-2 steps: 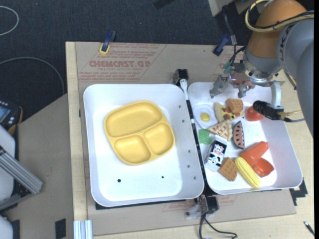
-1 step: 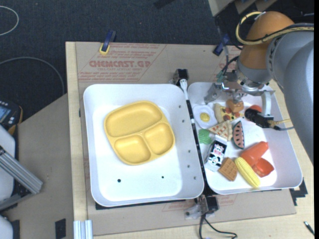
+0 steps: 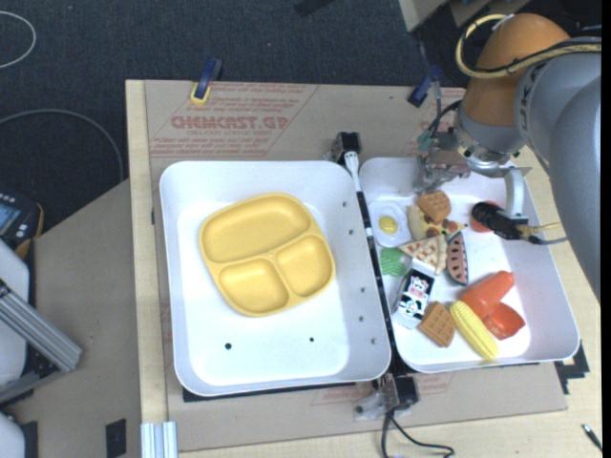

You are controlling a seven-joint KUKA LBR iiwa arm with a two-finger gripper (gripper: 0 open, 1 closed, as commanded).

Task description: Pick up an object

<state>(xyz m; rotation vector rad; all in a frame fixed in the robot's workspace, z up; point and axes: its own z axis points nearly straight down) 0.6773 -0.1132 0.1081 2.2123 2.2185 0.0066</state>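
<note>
The right bin [image 3: 549,299] holds a heap of toy foods. Among them are a brown cookie [image 3: 435,204], a fried egg [image 3: 389,225], a pizza slice [image 3: 425,251], a watermelon slice [image 3: 457,258], a cow-patterned carton [image 3: 413,297], a waffle square [image 3: 438,324], a corn cob [image 3: 474,330] and an orange-red pepper [image 3: 495,303]. My gripper [image 3: 437,172] hangs at the far end of this bin, just above the brown cookie. I see nothing lifted off the bin floor.
The left bin [image 3: 191,332] bears a yellow divided plate [image 3: 265,253]. A green piece [image 3: 391,262] lies by the divider between the bins. The grey arm with its orange band [image 3: 506,65] comes in from the upper right over the right bin's far corner.
</note>
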